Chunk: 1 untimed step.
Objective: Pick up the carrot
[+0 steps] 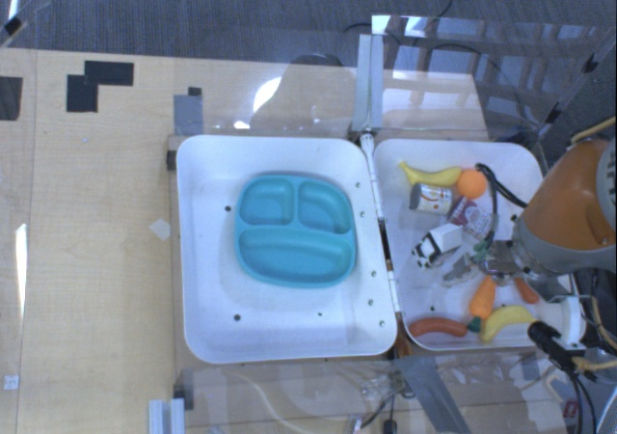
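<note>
Gripper (485, 264): low in the right bin (525, 164), at the end of the grey arm with its orange band (569, 210); the metal fingers are a blur among the clutter, and whether they stand apart or together cannot be told. Nothing is seen held between them.

Carrot (481, 297): just below the gripper, orange, standing nearly upright in the view with a green stub at its lower end; it lies on the bin floor, and whether the gripper touches its top cannot be told.

Yellow banana (505, 322): below the gripper, just right of the carrot's foot.

Red sausage (437, 328): below and left of the gripper, along the bin's near wall.

Black-and-white toy (436, 243): just left of the gripper; possibly a cow or small vehicle.

Clear bottle (475, 219): just above the gripper; its label is too small to read.

Small can (433, 197): above and left of the gripper, red and white wrapper, writing illegible.

Orange ball (470, 183): above the gripper, beside the can.

Second yellow banana (431, 175): farthest above, near the bin's far wall.

Left bin (207, 326): well to the left of the gripper, bearing a blue divided plate (295, 230) with three compartments.

No brand name or lettering can be read anywhere.
</note>
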### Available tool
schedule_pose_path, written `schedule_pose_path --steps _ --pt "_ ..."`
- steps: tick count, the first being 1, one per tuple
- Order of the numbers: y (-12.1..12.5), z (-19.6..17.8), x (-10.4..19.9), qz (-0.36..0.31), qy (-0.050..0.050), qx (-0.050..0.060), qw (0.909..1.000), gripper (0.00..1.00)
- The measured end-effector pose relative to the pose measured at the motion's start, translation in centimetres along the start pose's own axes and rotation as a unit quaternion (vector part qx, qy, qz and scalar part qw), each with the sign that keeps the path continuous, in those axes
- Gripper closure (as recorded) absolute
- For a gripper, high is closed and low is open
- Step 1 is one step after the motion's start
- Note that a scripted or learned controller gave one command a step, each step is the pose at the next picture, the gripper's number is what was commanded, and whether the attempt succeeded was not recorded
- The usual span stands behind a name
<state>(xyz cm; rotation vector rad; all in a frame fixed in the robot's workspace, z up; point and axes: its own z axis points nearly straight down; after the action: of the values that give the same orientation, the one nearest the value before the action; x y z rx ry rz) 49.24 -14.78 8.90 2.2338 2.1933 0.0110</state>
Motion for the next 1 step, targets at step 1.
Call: schedule_pose_path --steps 1 --pt "0.32 -1.18 0.13 -0.001 0.0 -0.004 1.0 1.0"
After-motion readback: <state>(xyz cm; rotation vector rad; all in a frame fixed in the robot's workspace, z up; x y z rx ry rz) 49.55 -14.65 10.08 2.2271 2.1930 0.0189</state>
